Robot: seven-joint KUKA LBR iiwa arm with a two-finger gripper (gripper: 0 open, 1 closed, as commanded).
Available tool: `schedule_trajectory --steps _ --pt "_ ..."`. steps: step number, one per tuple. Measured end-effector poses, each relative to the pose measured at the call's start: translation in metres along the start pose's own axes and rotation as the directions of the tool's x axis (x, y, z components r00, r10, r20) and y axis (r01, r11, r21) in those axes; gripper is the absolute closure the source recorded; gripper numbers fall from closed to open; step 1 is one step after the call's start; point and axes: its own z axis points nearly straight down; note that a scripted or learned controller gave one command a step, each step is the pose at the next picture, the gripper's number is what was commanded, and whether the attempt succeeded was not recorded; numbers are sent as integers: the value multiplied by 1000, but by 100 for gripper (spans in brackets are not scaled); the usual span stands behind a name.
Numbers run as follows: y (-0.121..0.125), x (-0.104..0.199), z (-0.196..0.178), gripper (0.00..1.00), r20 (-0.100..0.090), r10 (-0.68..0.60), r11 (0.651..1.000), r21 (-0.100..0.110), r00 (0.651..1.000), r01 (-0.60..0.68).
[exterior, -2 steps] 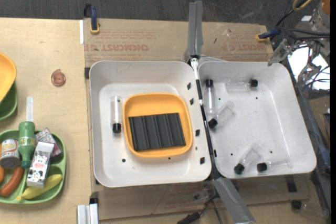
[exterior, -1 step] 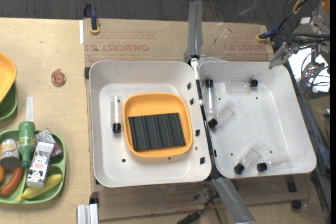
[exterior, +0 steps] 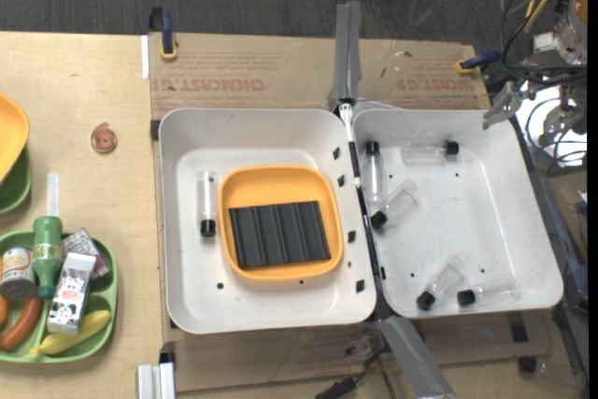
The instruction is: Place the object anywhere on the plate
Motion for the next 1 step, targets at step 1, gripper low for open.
schedule_trajectory --steps 1 --pt "0 0 0 0 0 -199 980 0 980 199"
